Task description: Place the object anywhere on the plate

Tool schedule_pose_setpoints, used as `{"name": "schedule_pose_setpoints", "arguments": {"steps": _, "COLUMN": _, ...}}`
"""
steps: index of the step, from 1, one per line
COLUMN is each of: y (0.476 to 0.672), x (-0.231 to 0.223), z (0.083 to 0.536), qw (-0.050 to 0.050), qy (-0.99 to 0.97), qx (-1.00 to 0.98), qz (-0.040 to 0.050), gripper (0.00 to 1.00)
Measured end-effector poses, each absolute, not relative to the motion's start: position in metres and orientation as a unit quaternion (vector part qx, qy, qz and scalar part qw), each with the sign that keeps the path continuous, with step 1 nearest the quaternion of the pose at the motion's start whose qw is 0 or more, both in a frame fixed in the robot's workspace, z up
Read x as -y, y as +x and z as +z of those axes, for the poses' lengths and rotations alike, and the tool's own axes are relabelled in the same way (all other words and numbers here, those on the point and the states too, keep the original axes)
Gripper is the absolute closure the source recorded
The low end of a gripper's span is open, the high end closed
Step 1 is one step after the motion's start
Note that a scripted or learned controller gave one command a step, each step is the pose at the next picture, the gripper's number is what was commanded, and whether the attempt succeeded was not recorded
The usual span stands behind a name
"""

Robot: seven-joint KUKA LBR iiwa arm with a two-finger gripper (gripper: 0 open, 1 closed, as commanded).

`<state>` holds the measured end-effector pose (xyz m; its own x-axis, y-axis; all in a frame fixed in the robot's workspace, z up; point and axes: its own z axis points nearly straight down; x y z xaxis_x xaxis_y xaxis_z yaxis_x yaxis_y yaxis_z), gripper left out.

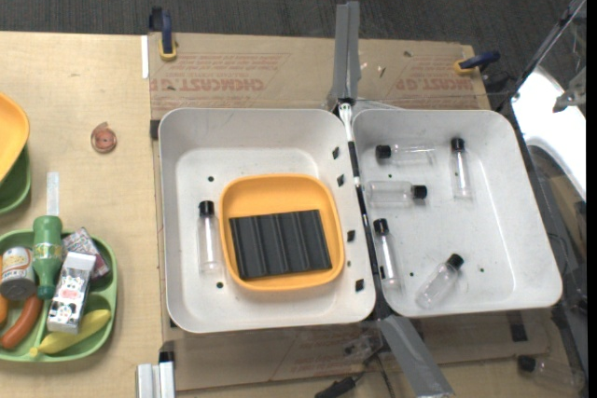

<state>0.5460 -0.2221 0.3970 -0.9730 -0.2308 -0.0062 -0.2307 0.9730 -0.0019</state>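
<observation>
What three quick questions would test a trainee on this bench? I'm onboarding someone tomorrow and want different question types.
1. True or false: the dark ribbed object already lies on the orange plate.
2. How many clear vials lie in the right bin?
3. Multiple choice: the vial in the left bin lies A) on the plate, B) beside the plate toward the view's left, C) against the far wall.

Key: 1 true. 2 five. 3 B.
</observation>
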Motion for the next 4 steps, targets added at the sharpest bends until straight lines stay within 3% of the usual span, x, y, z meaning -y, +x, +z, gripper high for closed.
{"name": "schedule_pose_setpoints", "arguments": {"steps": 1, "y": 0.515, "x": 0.221, "z": 0.36, "qw": 0.001, "qy": -0.371, "qx": -0.929, "qz": 0.0008, "gripper": 0.0}}
{"name": "schedule_pose_setpoints", "arguments": {"steps": 2, "y": 0.509, "x": 0.221, "z": 0.342, "qw": 0.001, "qy": -0.575, "qx": -0.818, "qz": 0.0014, "gripper": 0.0}}
{"name": "schedule_pose_setpoints", "arguments": {"steps": 3, "y": 0.542, "x": 0.215, "z": 0.312, "qw": 0.002, "qy": -0.713, "qx": -0.702, "qz": 0.0014, "gripper": 0.0}}
{"name": "schedule_pose_setpoints", "arguments": {"steps": 4, "y": 0.591, "x": 0.218, "z": 0.371, "qw": 0.003, "qy": -0.774, "qx": -0.633, "qz": 0.0006, "gripper": 0.0}}
